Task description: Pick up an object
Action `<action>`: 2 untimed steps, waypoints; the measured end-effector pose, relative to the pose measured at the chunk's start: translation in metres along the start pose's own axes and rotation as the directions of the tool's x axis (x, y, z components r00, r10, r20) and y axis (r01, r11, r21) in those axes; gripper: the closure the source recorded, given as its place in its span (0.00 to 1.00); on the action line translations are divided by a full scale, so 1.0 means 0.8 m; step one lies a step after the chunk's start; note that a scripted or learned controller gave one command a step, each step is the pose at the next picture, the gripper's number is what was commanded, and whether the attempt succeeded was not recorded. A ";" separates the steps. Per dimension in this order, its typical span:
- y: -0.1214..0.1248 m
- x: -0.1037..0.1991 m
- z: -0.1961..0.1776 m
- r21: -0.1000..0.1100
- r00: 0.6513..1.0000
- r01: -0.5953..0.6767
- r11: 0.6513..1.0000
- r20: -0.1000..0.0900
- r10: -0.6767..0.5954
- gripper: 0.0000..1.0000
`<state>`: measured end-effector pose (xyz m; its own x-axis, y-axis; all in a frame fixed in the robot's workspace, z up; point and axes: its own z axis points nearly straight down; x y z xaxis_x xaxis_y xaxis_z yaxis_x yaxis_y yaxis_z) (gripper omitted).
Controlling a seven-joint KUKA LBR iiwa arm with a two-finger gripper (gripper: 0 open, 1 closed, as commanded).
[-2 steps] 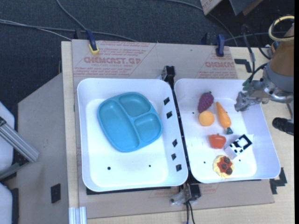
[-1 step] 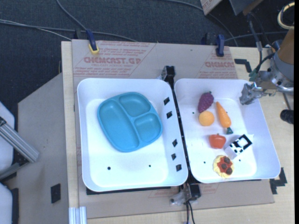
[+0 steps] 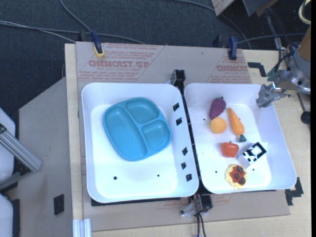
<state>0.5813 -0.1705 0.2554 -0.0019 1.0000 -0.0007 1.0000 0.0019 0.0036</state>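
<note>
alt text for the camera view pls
A gripper hovers at the right bin's far right rim, above toy food: purple grapes, orange, carrot, tomato, pizza. The left bin holds a blue divided plate.

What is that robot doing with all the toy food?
The gripper hangs over the top right edge of the right bin and holds nothing yet. In that bin lie toy grapes, an orange, a carrot, a tomato and a little pizza. A blue plate sits in the left bin.

plate (image 3: 137, 128) in left bin (image 3: 94, 147), food right
</note>
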 end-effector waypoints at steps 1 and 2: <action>-0.008 0.061 0.011 0.006 1.000 0.003 1.000 -0.004 -0.003 1.00; -0.011 0.131 0.026 0.007 1.000 0.004 1.000 -0.004 -0.004 1.00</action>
<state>0.5722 -0.0655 0.2346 -0.0060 1.0000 0.0032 1.0000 0.0060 -0.0032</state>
